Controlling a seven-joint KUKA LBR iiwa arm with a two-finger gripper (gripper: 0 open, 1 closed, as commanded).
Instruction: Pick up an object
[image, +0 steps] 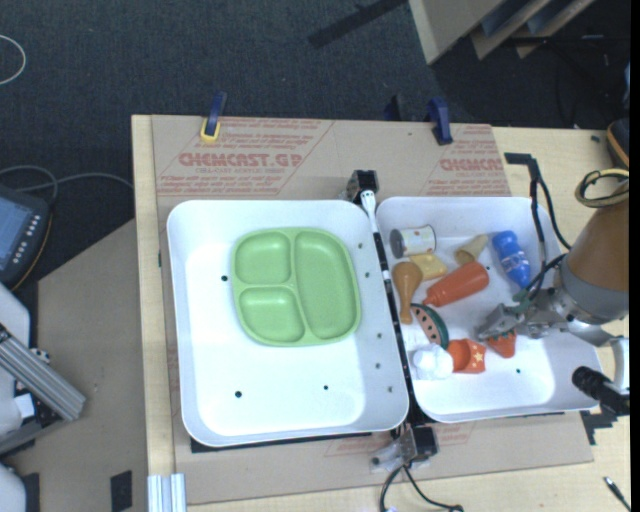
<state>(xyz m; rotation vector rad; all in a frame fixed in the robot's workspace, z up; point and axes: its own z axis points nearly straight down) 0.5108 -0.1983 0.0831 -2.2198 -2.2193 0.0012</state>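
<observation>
The right bin (530, 395) holds several small toys. Among them are an orange carrot (457, 285), a blue bottle (509, 256), a grey and white cylinder (414, 239), a tan piece (408, 280), a watermelon slice (431, 325), a white lump (432, 362) and a red piece with a star (468, 356). My gripper (502, 324) is low in this bin, right of the middle, just above a small red object (503, 347). The arm (600, 265) comes in over the bin's right wall and hides part of the floor there.
The left bin (200, 380) holds a green divided plate (296, 286) near its middle. A black cable (540, 215) runs along the right bin's far right corner. Blue and yellow clamps (211, 120) hold the cardboard at the back.
</observation>
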